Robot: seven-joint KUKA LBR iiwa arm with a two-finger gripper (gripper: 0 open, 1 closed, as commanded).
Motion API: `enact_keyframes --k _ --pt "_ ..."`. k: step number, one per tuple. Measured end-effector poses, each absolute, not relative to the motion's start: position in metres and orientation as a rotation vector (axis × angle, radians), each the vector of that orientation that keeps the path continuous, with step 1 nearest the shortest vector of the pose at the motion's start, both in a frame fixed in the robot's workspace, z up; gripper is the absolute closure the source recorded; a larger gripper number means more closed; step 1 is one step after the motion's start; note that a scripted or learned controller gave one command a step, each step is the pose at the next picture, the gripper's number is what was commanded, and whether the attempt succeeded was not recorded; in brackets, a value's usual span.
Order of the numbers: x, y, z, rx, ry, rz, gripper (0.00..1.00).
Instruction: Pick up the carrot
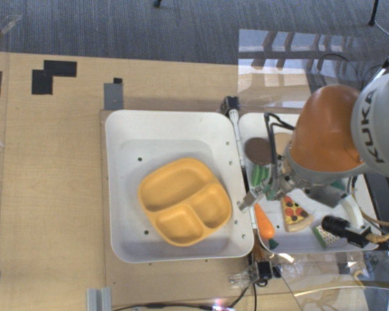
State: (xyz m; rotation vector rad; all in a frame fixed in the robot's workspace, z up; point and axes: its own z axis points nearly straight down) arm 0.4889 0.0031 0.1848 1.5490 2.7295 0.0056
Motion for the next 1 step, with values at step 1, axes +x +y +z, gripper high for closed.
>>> enact_keyframes --k 1 --pt "0.4889 0.0031 0.1848 1.549 2.729 0.006 0.0"
